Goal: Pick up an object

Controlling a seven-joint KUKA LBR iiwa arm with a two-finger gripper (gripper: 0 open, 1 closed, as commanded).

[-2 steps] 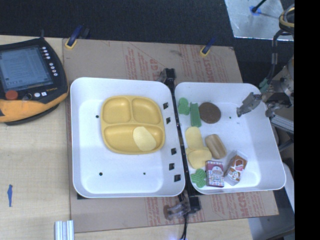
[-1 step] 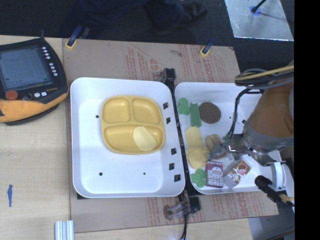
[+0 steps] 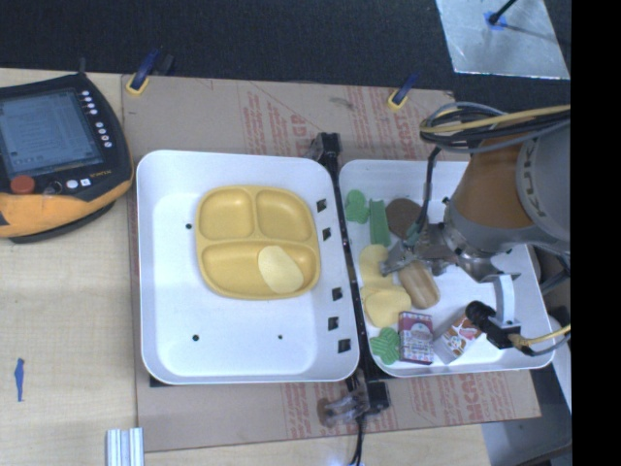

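A tan, bread-like piece (image 3: pixel 418 283) lies in the right bin (image 3: pixel 519 357) among a crowd of small toy foods, touching or just under the tips of the gripper (image 3: pixel 406 257), which sits at about its 11 o'clock. Whether the gripper is spread, closed, or clamped on the piece cannot be told from this slant. At the piece's 9 o'clock lies a pale yellow item (image 3: pixel 374 260), at 7 o'clock another yellow one (image 3: pixel 386 306), and at 6 o'clock a small red-and-white carton (image 3: pixel 416 338). A brown round item (image 3: pixel 402 214) sits at 12 o'clock, with a green piece (image 3: pixel 377 223) beside it. Well off at 9 o'clock, the left bin (image 3: pixel 175 348) holds a yellow divided plate (image 3: pixel 233 221) carrying a pale oval (image 3: pixel 280 269).
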